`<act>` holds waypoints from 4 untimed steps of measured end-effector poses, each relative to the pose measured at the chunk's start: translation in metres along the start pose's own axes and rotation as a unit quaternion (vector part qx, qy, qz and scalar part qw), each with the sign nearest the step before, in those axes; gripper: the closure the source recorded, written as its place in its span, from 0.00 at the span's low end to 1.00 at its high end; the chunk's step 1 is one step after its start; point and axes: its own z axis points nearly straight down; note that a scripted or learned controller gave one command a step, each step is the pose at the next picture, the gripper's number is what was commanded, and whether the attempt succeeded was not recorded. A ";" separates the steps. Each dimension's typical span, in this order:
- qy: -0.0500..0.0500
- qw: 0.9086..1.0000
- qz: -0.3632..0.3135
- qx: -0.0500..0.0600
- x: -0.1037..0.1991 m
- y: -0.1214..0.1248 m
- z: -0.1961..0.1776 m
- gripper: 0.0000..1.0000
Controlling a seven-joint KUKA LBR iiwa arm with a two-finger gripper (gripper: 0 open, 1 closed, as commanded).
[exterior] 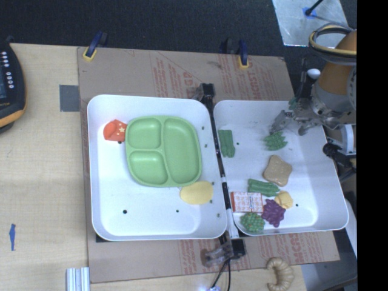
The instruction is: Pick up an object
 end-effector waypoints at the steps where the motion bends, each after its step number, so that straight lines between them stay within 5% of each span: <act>1: 0.001 1.000 -0.004 0.003 0.038 -0.019 0.001 0.00; 2: 0.001 1.000 -0.006 0.002 0.036 -0.017 -0.011 1.00; 3: 0.001 1.000 -0.003 -0.001 0.046 -0.033 -0.068 1.00; 4: 0.001 1.000 -0.003 0.001 0.046 -0.034 -0.064 0.00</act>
